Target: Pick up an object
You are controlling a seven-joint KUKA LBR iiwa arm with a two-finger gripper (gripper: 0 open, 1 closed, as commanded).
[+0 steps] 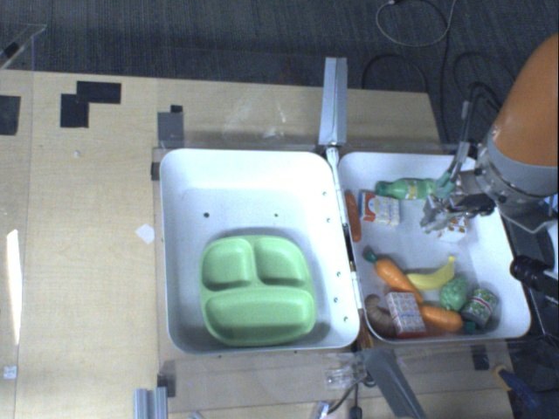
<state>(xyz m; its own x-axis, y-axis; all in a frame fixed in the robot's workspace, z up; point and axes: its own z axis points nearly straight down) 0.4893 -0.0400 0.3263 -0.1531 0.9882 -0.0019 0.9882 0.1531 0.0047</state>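
Observation:
My gripper (pixel 439 208) hangs over the upper right part of the right bin (pixel 515 260), reaching in from the right under the orange-banded arm (pixel 533 103). Just left of it lies a green bottle (pixel 403 188) on its side, with a small white and orange carton (pixel 381 209) below that. A small flat packet (pixel 456 226) lies right beneath the gripper. Lower in the bin are a carrot (pixel 395 276), a yellow banana (pixel 434 277), a green toy vegetable (pixel 453 294), a small can (pixel 480 306), a patterned box (pixel 404 313) and a second carrot (pixel 439 319).
The left bin (pixel 244 177) holds a green divided plate (pixel 258 289). A thin red item (pixel 352 216) lies along the right bin's left wall. A metal post (pixel 333 103) stands between the bins at the back. Cables (pixel 419 24) trail behind the bench.

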